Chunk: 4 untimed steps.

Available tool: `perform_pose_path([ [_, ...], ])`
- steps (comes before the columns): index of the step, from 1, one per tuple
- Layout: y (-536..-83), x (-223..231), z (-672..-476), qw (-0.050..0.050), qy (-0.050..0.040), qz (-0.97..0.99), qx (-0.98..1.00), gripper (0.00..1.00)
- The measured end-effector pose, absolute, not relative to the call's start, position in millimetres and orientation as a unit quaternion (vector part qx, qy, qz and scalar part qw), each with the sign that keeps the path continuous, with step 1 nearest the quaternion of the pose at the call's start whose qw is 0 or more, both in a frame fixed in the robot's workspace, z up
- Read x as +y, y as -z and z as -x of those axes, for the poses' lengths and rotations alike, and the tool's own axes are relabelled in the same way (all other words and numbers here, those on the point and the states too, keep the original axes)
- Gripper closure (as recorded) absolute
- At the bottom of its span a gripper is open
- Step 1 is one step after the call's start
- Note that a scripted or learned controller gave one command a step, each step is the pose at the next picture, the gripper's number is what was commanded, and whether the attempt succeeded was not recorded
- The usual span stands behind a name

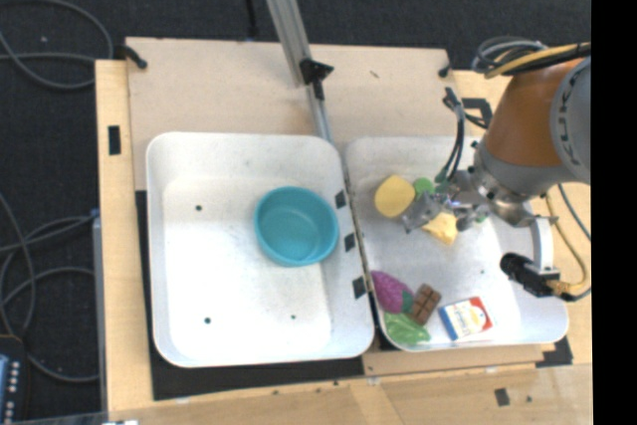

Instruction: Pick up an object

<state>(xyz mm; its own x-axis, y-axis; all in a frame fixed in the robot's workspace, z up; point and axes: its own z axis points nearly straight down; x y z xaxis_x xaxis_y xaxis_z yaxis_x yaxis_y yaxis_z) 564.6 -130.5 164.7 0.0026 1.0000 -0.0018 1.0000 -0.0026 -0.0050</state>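
Note:
My gripper (430,211) hangs low in the right bin (518,314), reaching in from the right. It sits between a yellow lemon-like object (394,196) on its left and a pale yellow wedge (442,231) just below it. A small green piece (424,185) lies by the lemon's upper right. Near the bin's front edge lie a purple grape bunch (390,291), a brown chocolate block (426,303), a green leafy piece (408,327) and a white, red and blue carton (466,318).
The left bin (199,314) holds a teal bowl (296,226). A slanted aluminium pole (284,5) rises from the back between the bins. Cables hang off the arm (528,129) at the right.

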Motion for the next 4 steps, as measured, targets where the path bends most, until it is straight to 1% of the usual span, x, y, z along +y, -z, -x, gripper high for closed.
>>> perform_pose_path([
  [1,-109,-129,-573.1,0.001,-0.0022,0.709,-0.705,0.00],
  [2,-124,-129,-575.1,-0.001,0.0014,0.710,-0.704,1.00],
  [3,-180,-135,-567.8,-0.003,0.0020,0.708,-0.706,1.00],
  [4,-227,-132,-575.3,-0.003,0.0021,0.706,-0.708,1.00],
])
